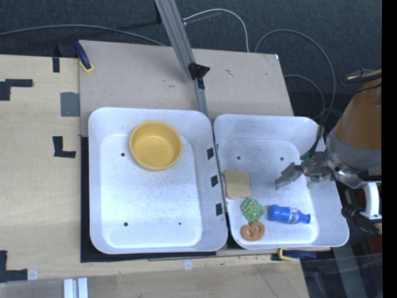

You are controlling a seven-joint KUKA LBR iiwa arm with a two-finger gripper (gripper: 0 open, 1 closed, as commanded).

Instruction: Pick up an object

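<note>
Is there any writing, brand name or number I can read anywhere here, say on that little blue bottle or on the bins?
No text can be read in this view.
Blue bottle: any label is too small and blurred to read.
Yellow bowl: plain, no marking seen.
White bins: only dark specks, no letters.
Black tape pieces on the bench: shapes, not writing.
</note>
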